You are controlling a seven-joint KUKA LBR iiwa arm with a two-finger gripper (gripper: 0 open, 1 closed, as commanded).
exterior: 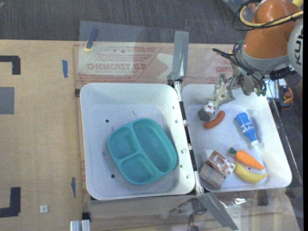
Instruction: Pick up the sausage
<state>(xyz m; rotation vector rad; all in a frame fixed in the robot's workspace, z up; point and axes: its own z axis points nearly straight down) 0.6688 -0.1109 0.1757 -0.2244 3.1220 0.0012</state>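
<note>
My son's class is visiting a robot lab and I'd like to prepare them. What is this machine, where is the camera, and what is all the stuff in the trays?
This is one picture from a camera fixed above a bench, looking down at a slant. The grey and orange machine at upper right is a robot arm; its two-finger gripper hangs low in the right white bin, close beside the sausage it is meant to pick up. The sausage lies on the bin floor, not held. Also in that bin are a blue-and-white tube, a toy carrot, a banana and a small printed box. The left white bin holds a teal divided plate.
</note>
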